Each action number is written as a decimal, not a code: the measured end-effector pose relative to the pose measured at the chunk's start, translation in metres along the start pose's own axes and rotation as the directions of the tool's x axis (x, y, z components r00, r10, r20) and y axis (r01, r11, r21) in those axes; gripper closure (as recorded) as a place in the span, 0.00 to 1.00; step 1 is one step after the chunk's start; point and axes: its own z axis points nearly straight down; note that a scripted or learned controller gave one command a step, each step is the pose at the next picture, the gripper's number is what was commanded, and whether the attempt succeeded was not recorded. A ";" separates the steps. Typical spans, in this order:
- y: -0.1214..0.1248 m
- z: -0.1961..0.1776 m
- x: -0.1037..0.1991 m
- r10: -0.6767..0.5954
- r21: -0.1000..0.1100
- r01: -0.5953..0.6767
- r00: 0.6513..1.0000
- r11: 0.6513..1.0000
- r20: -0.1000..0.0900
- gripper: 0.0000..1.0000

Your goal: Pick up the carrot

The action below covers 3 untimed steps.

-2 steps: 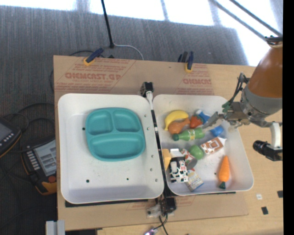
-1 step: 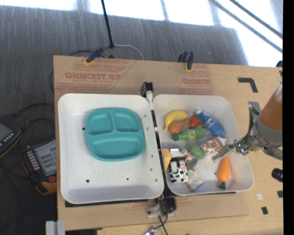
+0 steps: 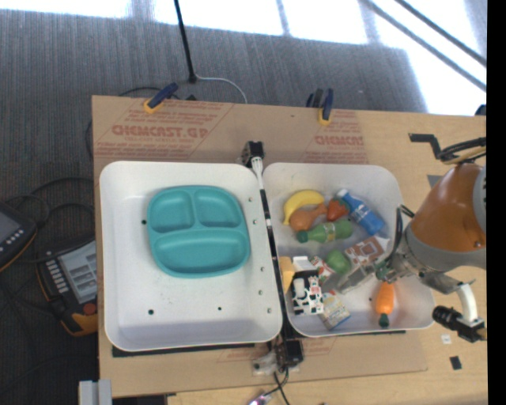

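A brown bench top stands on grey ribbed carpet, with bright window light falling across its far side.

Grey arm, broad orange band; black cabling above

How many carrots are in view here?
1. The carrot lies near the right bin's front right corner; clutter might hide more.

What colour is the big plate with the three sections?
The plate is teal, a blue-green, seen clearly in the camera view inside the left bin.
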 end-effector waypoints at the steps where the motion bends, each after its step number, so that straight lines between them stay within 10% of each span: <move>1: 0.000 0.000 0.000 0.000 0.000 0.000 1.000 1.000 0.000 0.00; 3: 0.000 0.000 -0.003 -0.503 -0.002 0.503 0.864 0.864 -0.002 0.00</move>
